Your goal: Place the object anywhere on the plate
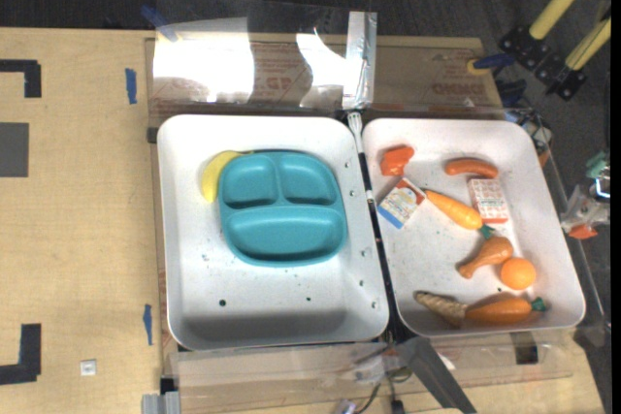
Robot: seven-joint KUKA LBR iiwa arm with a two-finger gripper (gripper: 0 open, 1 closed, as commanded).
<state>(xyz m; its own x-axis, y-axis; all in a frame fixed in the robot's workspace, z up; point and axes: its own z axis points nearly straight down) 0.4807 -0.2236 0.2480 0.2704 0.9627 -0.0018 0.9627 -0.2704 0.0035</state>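
Hung at the frame's right edge, gripper (588, 204) state impossible to tell, apart from toy food (456, 207) lying in the right bin (437, 257); likely needed one clean pick, then a low release over the blue plate (281, 208), centre left.

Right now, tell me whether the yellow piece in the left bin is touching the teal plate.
Touching: the camera view shows the yellow piece tucked against the teal plate at its left rim, no gap between them.
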